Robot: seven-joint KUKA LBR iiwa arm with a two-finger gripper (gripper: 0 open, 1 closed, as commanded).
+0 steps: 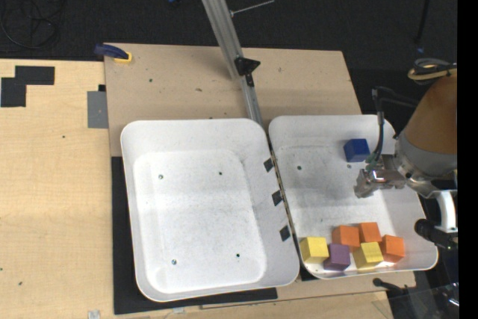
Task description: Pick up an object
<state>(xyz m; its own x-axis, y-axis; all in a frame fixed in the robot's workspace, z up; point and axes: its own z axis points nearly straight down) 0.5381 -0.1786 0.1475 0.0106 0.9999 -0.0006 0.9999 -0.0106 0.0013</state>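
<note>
So the end effector [368, 183] is hovering in the right bin [314, 132], just near-right of a blue cube [356, 149]; can't tell how it's set, but it's carrying nothing. Yellow, purple and orange blocks [351, 244] sit bunched at that bin's near edge. The left bin [142, 140] is beside it on the table [179, 82].

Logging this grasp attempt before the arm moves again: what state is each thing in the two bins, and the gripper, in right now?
Small blue cube: lying alone on the right white bin floor, ungrasped.
Cluster of yellow, orange and purple blocks: huddled at the right bin's near edge, ungrasped.
Left white bin: sitting flat beside the right one.
Gripper: low over the right bin, just below the blue cube.
</note>
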